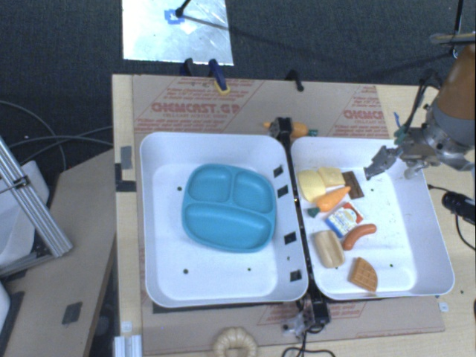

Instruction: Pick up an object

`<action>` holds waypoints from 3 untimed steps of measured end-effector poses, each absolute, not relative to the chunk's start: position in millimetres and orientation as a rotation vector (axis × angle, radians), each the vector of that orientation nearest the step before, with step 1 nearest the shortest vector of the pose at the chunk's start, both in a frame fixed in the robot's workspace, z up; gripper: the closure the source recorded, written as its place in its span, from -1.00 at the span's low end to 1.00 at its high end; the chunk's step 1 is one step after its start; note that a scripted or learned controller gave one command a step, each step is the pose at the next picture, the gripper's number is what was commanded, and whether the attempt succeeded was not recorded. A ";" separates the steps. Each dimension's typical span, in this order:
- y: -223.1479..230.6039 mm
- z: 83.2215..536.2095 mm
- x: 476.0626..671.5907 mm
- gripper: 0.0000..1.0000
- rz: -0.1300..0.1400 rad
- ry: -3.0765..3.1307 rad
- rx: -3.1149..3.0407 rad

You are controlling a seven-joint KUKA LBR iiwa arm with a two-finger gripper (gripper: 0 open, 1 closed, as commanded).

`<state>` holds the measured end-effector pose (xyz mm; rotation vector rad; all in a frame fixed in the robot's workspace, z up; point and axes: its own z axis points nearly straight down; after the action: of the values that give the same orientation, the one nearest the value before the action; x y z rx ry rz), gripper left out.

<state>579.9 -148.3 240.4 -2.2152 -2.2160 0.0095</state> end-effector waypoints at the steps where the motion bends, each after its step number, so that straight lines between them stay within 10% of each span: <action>1: -148.1 246.9 582.2 -1.00 -0.001 -2.225 -2.219; 3: -147.9 139.9 574.0 -1.00 0.001 -2.221 -2.219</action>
<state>574.0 -147.9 139.9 -2.2190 -2.2209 0.0015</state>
